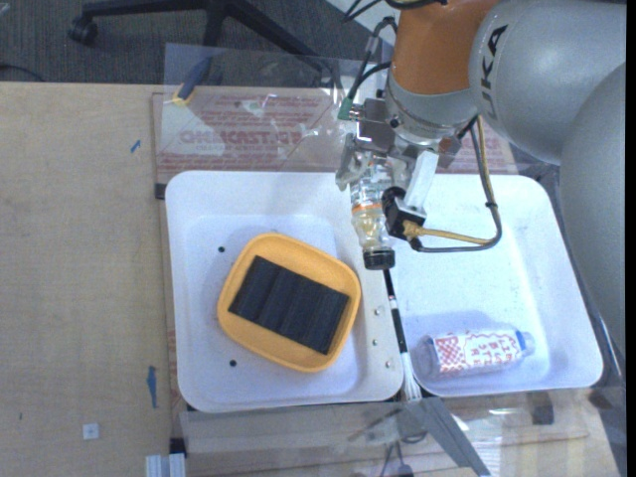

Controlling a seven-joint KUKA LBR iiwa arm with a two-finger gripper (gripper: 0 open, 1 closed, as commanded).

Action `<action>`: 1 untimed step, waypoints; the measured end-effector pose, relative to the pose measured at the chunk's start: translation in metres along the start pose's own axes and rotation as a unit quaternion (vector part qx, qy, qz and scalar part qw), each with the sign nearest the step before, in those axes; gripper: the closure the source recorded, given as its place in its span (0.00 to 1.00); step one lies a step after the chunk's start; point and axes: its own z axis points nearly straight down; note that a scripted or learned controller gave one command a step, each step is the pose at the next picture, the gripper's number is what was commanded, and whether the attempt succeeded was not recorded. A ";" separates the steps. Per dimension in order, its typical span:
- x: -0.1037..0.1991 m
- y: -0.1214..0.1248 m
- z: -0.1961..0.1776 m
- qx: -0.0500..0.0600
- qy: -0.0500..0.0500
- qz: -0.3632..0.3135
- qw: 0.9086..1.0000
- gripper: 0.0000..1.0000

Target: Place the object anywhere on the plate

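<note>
Yellow plate (288,301), one, is sitting in the left bin (189,227). One gripper (373,192) is clasping one small bottle (370,225), upright, cap down, over the bins' shared edge.

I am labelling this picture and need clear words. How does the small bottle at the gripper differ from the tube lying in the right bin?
The small bottle hangs upright between the gripper fingers, above the divide between the bins; the tube lies flat in the right bin. The bottle is clear with a black cap pointing down; the tube has a red and white pattern. The tube looks bigger.
</note>
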 end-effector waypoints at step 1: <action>0.018 0.026 0.085 -0.004 0.001 -0.129 0.992 1.00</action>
